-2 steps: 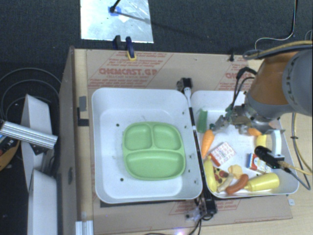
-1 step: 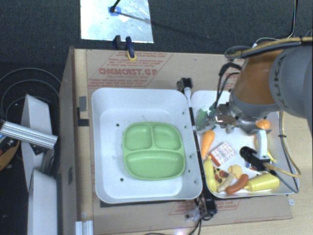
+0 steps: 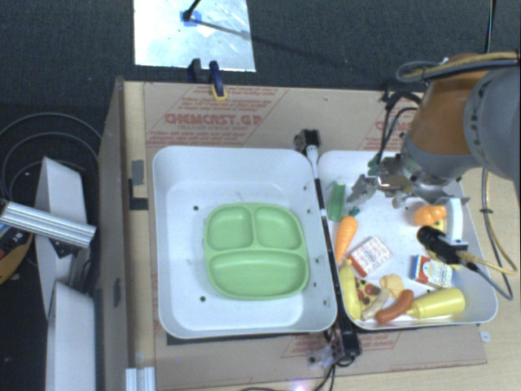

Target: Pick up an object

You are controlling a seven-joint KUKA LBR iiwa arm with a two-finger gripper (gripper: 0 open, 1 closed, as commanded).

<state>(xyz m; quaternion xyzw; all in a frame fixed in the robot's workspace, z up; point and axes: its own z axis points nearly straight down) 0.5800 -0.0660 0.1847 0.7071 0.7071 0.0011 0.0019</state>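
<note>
Camera view: green tray (image 3: 256,251) in left bin (image 3: 175,177)

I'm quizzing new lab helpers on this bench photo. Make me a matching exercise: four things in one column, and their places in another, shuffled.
Things:
1. green plate
2. carrot
3. yellow bottle
4. gripper

Places:
A. front right part of the right bin
B. in the left bin
C. above the back of the right bin
D. right bin, by the divider between the bins

Pairs: 1-B, 2-D, 3-A, 4-C
</note>
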